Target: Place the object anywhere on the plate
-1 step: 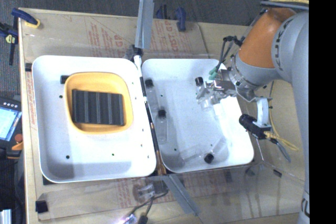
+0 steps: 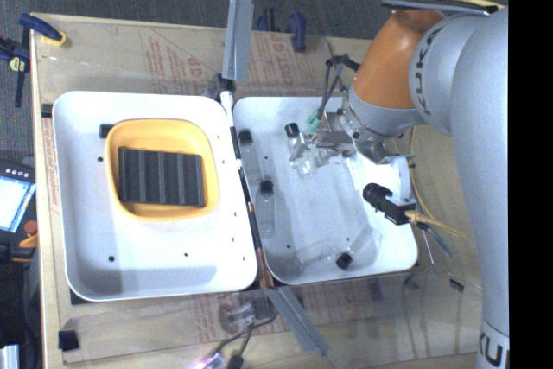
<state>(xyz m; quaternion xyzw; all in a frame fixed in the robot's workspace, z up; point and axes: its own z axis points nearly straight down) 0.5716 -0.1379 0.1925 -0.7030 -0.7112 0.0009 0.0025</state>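
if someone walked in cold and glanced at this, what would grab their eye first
Probably the yellow plate with a dark ribbed insert, sitting in the left bin. Next, the big grey arm with its orange band, coming in from the right, its gripper low over the upper part of the right bin. In that bin lie a few clear pieces with black caps, hard to make out.

Yellow plate (image 2: 161, 130) — dark ribbed centre, white bins (image 2: 78, 255), grey arm (image 2: 471, 134) — orange band
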